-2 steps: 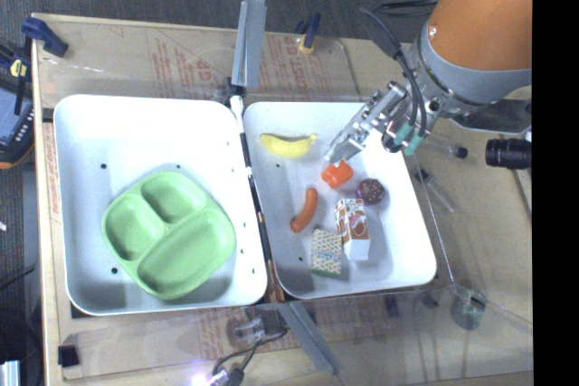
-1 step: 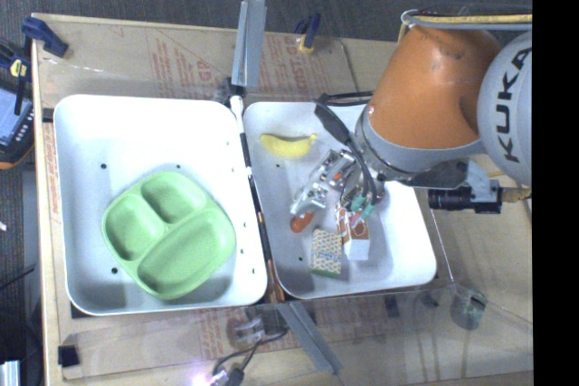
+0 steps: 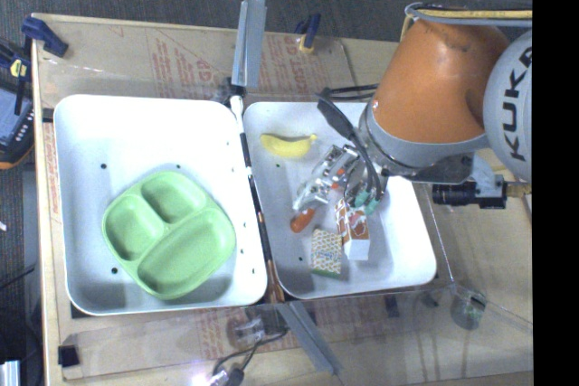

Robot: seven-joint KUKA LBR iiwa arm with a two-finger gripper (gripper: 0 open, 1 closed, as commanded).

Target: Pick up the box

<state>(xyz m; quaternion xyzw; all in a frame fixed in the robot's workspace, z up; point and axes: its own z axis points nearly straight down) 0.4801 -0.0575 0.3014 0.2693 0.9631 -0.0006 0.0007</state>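
Gripper [image 3: 318, 191] low in right bin [image 3: 412, 271], just below banana [image 3: 288, 144]; finger spread not discernible. Patterned box [image 3: 328, 252] flat on bin floor, just below-right of gripper, long axis running toward bin's near wall. Small carton [image 3: 354, 230] touching box's right side: likely crowds grasp.

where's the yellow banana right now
The yellow banana lies in the right white bin, near its back-left corner, just left of the gripper and above the small boxes.

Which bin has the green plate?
The left bin: the green plate lies in it. The right bin holds the banana, the box and the claw.
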